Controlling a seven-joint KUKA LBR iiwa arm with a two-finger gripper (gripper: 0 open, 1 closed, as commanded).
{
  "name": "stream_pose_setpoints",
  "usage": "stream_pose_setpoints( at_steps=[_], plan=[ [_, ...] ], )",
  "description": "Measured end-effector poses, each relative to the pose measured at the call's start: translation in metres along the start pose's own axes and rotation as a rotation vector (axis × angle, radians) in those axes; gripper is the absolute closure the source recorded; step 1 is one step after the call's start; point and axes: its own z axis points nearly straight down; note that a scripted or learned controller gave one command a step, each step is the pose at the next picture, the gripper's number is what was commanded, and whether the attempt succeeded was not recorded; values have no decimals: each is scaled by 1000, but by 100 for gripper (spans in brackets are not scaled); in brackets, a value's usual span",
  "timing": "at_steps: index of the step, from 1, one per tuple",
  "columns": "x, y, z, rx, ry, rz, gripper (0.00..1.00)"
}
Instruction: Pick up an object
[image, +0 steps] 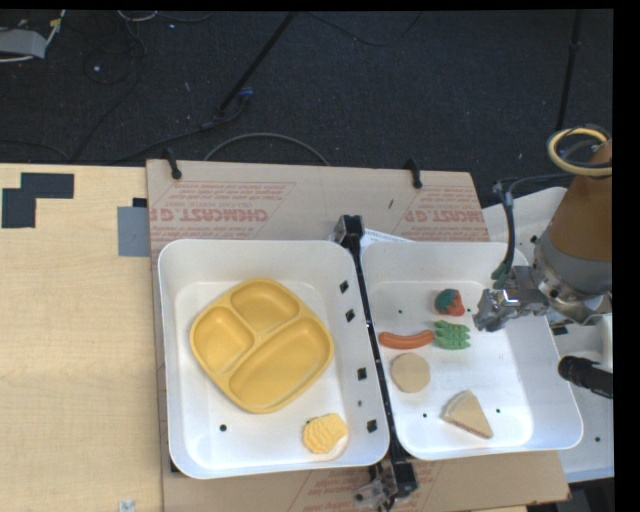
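From my console I see the gripper (497, 306) low over the right bin (565, 425), near its right wall, with the orange-banded arm (585, 215) coming in from the right. Nothing sits between the tips that I can make out; whether the jaws are released or clenched I cannot tell at this size. Candidate objects all lie in the right bin: a small red-and-green piece (449, 301) just left of the gripper, a green leafy piece (453, 336) touching the end of an orange carrot-like stick (404, 340), a tan disc (410, 373) below them, and a tan wedge (468, 415) toward the near edge. The left bin (180, 300) holds a yellow divided plate (262, 343) and a yellow ridged piece (325, 434). Risks as I judge them: the red-and-green piece is small and may squirt sideways; the green piece and stick touch, so a close could nudge both; the disc looks flat and may offer no purchase
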Motion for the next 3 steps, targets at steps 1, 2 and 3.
stream_pose_setpoints(
  at_steps=[1,2,3],
  plan=[
    [58,-14,7,2,1,-1,100],
    [100,-20,4,1,0,0,100],
    [151,-33,11,3,0,0,100]
  ],
)
